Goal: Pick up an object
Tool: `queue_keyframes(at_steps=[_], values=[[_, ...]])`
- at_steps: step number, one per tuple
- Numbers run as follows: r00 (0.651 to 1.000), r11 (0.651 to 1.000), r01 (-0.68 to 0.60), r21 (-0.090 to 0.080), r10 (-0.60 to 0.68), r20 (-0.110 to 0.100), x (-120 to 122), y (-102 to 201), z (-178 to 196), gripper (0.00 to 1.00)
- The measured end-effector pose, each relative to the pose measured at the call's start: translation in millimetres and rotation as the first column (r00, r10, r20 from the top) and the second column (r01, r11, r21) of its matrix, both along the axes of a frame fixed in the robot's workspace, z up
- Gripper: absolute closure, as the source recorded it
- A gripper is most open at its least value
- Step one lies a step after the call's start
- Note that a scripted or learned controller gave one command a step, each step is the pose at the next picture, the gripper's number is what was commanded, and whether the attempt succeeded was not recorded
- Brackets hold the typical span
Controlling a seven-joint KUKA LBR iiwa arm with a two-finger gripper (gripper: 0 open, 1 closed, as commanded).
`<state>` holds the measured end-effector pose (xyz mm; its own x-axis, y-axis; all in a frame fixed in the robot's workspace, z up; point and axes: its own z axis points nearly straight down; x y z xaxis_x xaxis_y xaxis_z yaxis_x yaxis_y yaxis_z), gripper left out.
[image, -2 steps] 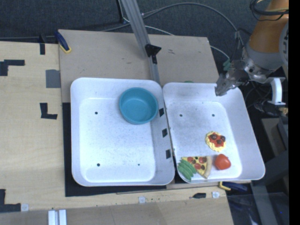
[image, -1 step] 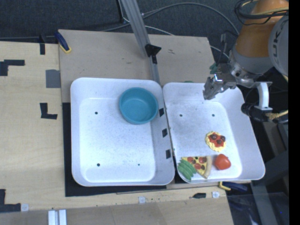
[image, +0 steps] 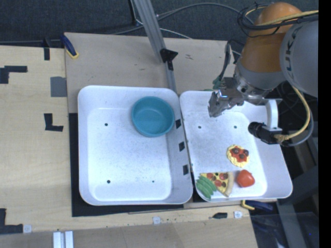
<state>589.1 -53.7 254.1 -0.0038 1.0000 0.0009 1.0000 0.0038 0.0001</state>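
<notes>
A blue bowl (image: 152, 116) sits upright at the back of the left bin (image: 98, 154). In the right bin (image: 207, 138) lie a small round toy pizza (image: 238, 155), a red tomato (image: 245, 179) and a pizza slice with green leaves (image: 214, 183), all near the front right. My gripper (image: 217, 109) hangs over the back of the right bin, well apart from those toys, with nothing seen between its fingers.
A grey metal pole (image: 155, 35) slants down to the gap between the bins. Cables (image: 207, 9) run across the dark floor at the back. The arm's body (image: 269, 45) fills the upper right. Black tape marks dot the wooden bench (image: 31, 118) on the left.
</notes>
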Motion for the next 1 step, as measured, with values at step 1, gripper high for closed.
queue_keyframes(at_steps=[1], values=[[1.000,1.000,0.000,0.000,0.000,-0.002,-13.7,51.6,-16.2,1.00]])
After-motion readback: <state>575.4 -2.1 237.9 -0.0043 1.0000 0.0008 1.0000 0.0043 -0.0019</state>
